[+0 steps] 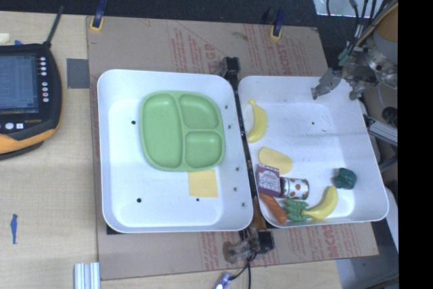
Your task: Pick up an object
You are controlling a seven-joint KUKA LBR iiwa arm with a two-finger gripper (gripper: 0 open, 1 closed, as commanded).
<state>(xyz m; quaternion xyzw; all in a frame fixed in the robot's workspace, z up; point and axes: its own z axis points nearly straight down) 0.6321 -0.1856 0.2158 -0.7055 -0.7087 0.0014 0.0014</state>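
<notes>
White bins sit side by side at centre frame. The left bin (pixel 115 145) holds a green divided plate (pixel 181 130) with a yellow square (pixel 203 183) just below it. The right bin (pixel 325 115) holds a pale banana (pixel 257 121) near its left wall, a yellow slice (pixel 275 159), a small box (pixel 268 181), a can (pixel 295 187), a carrot (pixel 272 206), a second banana (pixel 323 204) and a dark green piece (pixel 345 178), clustered toward the lower edge. The gripper (pixel 336 86) hangs over the bin's upper right corner, fingers spread, nothing between them.
</notes>
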